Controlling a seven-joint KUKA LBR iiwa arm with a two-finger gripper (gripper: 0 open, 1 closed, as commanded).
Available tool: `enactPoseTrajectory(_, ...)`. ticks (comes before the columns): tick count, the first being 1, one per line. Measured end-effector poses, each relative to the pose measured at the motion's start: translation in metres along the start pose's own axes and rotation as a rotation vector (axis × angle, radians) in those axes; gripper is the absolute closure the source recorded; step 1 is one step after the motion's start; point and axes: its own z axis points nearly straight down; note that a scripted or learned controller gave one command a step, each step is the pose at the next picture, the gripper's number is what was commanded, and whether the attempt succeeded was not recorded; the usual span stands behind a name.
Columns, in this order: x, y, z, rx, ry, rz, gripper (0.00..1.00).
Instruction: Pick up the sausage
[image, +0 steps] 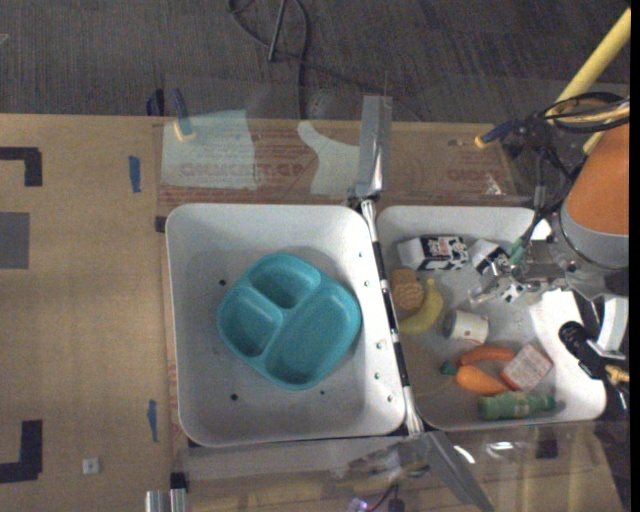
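Hovering over the right bin, the gripper is sitting in that bin's upper middle; whether it is apart or together, cannot tell. A black-and-white carton is lying just to its left, near the bin's top wall. A small white cup is lying below the gripper, with a banana and a round cookie by the left wall. The sausage is lying lower in the same bin, apart from the gripper, just above a carrot and beside a red-and-white packet. A green bottle is lying along the bottom wall. The left bin is carrying a teal divided plate. Both bins are sitting on the counter.
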Motion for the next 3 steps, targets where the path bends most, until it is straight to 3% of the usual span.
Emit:
enactPoseTrajectory(1, 0.0, 0.0, 0.0, 0.0, 0.0, 0.0, 0.0)
enactPoseTrajectory(2, -0.053, -0.006, 0.11, -0.004, -0.002, 0.003, 0.0)
enactPoseTrajectory(3, -0.004, -0.042, 0.122, -0.017, -0.006, 0.156, 0.0)
